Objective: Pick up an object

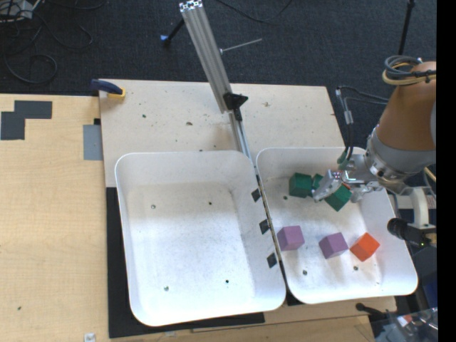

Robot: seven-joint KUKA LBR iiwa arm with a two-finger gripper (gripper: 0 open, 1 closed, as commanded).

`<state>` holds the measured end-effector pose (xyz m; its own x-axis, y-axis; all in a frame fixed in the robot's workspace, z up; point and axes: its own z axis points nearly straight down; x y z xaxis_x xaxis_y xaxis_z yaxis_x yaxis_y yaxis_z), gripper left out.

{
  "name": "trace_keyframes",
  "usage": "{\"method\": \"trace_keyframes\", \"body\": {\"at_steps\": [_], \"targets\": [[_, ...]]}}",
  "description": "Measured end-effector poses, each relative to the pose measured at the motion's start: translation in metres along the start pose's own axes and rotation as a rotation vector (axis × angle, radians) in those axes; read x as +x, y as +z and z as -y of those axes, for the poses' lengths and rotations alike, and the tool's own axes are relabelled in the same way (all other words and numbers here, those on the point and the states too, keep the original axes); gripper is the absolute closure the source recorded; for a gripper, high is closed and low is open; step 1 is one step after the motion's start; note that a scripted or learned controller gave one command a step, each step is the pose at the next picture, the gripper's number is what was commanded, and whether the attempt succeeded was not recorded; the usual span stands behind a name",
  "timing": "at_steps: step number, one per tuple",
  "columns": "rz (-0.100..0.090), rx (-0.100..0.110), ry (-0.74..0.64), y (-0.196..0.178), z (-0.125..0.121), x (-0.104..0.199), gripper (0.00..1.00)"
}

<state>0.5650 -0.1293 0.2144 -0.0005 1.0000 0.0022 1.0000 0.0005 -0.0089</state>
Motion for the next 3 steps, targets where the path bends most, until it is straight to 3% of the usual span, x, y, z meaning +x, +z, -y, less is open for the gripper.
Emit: {"method": "trace_keyframes", "body": {"at_steps": [1, 3], "targets": [[0.001, -0.006, 0.002, -0.003, -0.001, -0.001, 0.0], [0.001, -0.002, 0.002, 0.1, 0.012, -0.003, 0.0]]}}
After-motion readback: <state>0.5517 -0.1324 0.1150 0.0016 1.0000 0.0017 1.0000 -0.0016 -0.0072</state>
